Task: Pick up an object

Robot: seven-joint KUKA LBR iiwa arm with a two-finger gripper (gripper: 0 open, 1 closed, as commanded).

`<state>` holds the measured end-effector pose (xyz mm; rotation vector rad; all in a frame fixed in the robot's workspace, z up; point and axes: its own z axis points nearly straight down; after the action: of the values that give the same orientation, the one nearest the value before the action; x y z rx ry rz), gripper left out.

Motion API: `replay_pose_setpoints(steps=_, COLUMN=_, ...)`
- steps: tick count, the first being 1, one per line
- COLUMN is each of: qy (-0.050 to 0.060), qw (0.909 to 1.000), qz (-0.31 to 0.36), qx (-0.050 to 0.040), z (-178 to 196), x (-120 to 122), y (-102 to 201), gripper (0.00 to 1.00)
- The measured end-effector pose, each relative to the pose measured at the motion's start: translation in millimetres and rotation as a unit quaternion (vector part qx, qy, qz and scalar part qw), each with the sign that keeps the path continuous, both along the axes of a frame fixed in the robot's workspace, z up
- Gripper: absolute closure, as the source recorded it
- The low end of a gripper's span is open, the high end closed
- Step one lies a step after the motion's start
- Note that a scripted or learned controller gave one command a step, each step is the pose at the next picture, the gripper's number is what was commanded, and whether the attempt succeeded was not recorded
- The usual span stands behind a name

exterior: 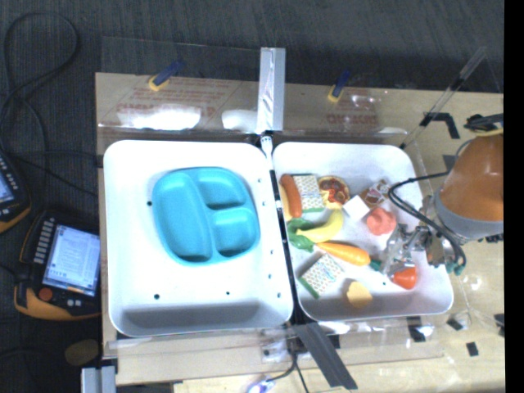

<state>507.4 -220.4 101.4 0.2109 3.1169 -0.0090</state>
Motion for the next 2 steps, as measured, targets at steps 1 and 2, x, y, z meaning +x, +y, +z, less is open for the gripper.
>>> replay_pose_setpoints(steps=1, qy=0.007, qw=0.9619, qz=-0.273, qx=0.0041, z=231, x=24, y=37, gripper=1.00)
replay_pose_setpoints(steps=2, qy=0.005, qw=0.9952, qz=-0.097, qx=0.0029, z=342, x=47, y=61, gripper=1.00)
